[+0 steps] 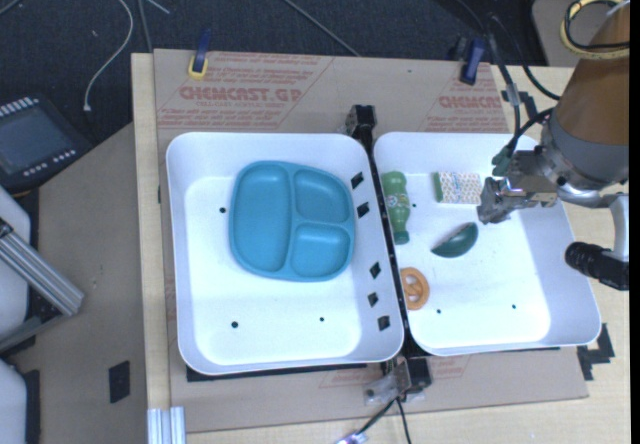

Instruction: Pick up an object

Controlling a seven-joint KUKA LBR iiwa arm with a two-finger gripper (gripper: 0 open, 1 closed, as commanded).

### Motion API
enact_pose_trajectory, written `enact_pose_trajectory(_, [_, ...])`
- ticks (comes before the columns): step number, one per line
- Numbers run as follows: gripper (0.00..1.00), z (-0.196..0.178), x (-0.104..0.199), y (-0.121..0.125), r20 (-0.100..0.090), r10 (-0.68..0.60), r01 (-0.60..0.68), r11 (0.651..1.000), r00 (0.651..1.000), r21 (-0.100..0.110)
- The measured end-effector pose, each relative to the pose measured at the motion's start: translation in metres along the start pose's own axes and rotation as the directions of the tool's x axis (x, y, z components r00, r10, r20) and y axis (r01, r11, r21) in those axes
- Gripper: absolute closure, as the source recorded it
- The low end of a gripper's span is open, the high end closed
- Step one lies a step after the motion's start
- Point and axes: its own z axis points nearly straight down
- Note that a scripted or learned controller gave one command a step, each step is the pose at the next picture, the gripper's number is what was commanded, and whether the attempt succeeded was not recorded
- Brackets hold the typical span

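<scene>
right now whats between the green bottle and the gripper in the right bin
In the camera view, the small speckled white packet lies between the green bottle and the gripper. The dark green piece sits lower, just below that line.

Two white bins (200,232) are seen on a brown desk (300,87) printed with red letters. A blue divided plate (292,220) is shown in the left bin. In the right bin, a green bottle (397,207), a dark green piece (456,242), an orange-brown pretzel (414,286) and a white packet (459,187) with small coloured dots are found.
</scene>
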Motion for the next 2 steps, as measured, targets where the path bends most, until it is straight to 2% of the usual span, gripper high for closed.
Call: enact_pose_trajectory(2, [1.00,0.020,0.122,0.022,0.000,0.001,-0.001,1.000,1.000,0.006])
